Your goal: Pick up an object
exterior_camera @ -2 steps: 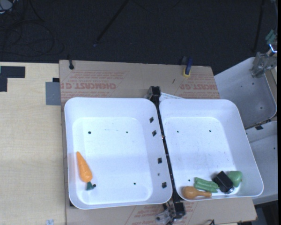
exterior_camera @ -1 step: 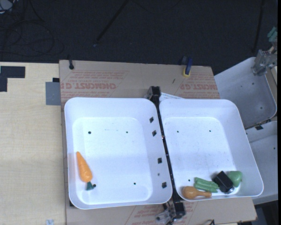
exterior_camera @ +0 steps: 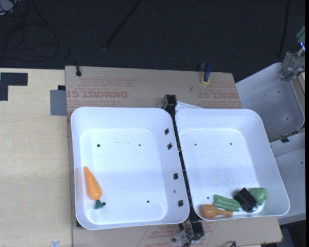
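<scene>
Carrot (exterior_camera: 92, 183) lies alone, far bin (exterior_camera: 124, 161) from gripper (exterior_camera: 292, 66); your easiest target. Grip across its width. Gripper opening: cannot tell.

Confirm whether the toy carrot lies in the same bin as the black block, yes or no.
No: the carrot lies in the left bin, while the black block sits in the right bin.

carrot (exterior_camera: 91, 184) in left bin (exterior_camera: 118, 118); four items cluster in right bin (exterior_camera: 221, 118).
</scene>
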Available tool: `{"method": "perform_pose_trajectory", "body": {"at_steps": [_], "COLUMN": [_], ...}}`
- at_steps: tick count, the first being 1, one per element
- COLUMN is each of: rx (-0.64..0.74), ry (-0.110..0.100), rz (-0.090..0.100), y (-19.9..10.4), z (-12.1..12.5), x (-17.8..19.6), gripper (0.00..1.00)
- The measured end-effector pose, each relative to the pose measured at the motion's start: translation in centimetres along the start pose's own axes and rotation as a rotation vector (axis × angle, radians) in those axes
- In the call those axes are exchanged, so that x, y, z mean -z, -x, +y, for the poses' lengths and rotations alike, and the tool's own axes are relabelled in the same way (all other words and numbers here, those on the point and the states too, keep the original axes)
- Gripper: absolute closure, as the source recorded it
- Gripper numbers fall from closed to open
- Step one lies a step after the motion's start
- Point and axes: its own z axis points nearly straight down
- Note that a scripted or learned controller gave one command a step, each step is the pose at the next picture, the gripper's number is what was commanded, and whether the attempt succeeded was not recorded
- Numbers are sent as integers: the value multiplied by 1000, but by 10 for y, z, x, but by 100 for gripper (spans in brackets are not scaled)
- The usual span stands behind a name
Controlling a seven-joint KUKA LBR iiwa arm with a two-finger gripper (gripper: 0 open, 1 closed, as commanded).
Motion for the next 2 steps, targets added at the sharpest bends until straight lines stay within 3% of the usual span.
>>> {"method": "perform_pose_trajectory", "body": {"at_steps": [2], "rx": [8], "ry": [0], "rz": [-2], "y": [-1], "z": [1], "x": [19], "gripper": [100]}}
